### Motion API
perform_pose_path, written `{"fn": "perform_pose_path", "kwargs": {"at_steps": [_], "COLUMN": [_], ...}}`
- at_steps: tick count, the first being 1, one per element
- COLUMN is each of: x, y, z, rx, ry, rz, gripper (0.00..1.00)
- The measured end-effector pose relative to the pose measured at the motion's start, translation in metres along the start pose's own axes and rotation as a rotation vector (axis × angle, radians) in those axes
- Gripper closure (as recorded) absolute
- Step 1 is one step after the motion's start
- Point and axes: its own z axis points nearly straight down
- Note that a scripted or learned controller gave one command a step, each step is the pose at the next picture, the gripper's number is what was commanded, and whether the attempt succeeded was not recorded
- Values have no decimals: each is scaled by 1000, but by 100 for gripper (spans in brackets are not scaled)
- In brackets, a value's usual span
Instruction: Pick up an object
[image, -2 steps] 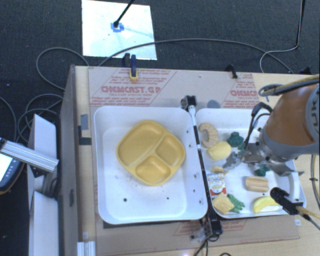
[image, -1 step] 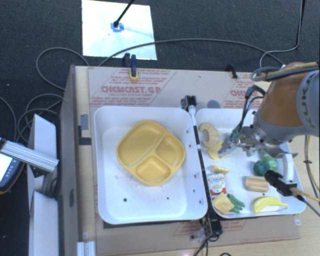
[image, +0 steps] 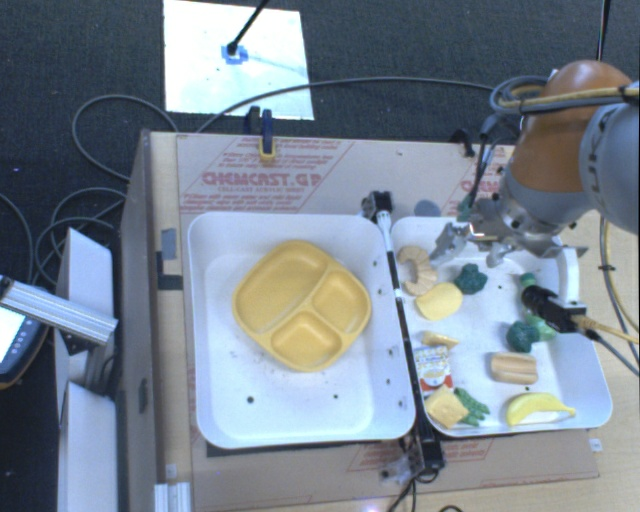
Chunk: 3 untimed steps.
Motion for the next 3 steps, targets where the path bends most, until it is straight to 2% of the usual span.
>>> {"fn": "perform_pose_path", "kwargs": {"at_steps": [1, 2, 3], "x": [-24, -34, -56], "y": [9, 13, -16], "z": [42, 127, 145], "rx": [3, 5, 3], "ry": [-1, 1, 0], "rz": [2, 3, 3], "gripper": [0, 0, 0]}}
